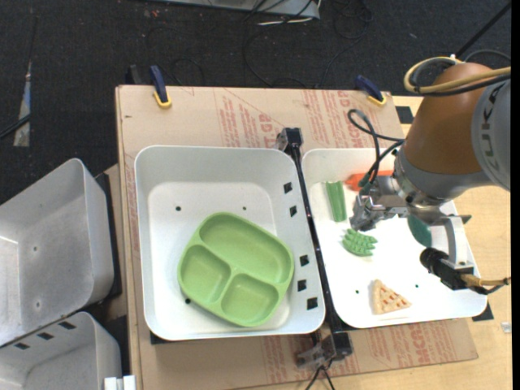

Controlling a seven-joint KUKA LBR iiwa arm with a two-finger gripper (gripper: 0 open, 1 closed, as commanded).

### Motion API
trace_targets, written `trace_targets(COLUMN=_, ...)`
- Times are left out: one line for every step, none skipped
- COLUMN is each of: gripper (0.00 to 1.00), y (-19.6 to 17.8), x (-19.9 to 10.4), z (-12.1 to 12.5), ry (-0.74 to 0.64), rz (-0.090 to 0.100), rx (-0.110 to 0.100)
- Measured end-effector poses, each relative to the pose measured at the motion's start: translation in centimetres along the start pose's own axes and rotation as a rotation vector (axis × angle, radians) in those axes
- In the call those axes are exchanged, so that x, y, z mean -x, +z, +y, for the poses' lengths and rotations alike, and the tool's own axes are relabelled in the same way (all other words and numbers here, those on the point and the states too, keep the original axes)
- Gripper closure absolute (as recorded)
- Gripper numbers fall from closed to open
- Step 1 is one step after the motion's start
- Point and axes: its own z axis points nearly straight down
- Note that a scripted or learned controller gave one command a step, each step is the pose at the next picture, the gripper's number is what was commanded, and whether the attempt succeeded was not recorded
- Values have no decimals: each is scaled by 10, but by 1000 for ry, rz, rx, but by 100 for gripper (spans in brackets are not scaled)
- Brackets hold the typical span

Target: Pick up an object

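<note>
My gripper [363,218] hangs low over the right bin [357,311], just above a green spiky toy [358,243]. A green stick [335,201] lies to its left near the bin's divider side. An orange piece [358,182] peeks out behind the gripper. A tan waffle-like wedge [387,297] rests near the bin's front. A teal object [419,228] shows partly under the wrist. Nothing is seen between the gripper's fingers.
The left bin [162,177] holds a light green divided plate [236,267]. Spare white bins [49,250] stand off the bench at the left. Blue and yellow clamps [160,88] grip the bench's back edge.
</note>
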Motion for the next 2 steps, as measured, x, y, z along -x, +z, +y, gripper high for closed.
trace_targets(gripper=100, y=-10, x=-50, z=-9, ry=-1, rz=0, rx=2)
trace_targets(gripper=100, y=0, x=-96, z=-21, ry=-1, rz=0, rx=0)
